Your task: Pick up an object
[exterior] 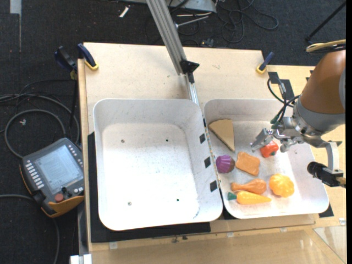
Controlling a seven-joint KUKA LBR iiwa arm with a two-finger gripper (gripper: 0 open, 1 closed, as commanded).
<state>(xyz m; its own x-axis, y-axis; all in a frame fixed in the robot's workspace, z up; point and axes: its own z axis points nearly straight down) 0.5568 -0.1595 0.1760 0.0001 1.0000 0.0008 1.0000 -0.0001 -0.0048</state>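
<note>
Right now the claw (270, 142) hangs low in the right bin (316, 199), its metal fingers splayed around a small red object (269, 149) that sits right at their tips. Whether that red piece is truly pinched between them or merely lies beneath them on the bin floor, I cannot tell.

The risk, as I judge it, is a shallow catch: if only the fingertips touch the red piece, it may squirt sideways or drop on the lift. It is also small and rounded, so it may roll.

Counted, the right bin holds six things: one red piece, one tan wedge (223, 132), one purple piece (225, 163), one orange block (248, 163), one yellow-orange round fruit (281, 185), and one carrot-like piece (252, 192) near the front rim. Two white bins sit on the desk (137, 70); the left bin (104, 114) lies beside the right one.
</note>
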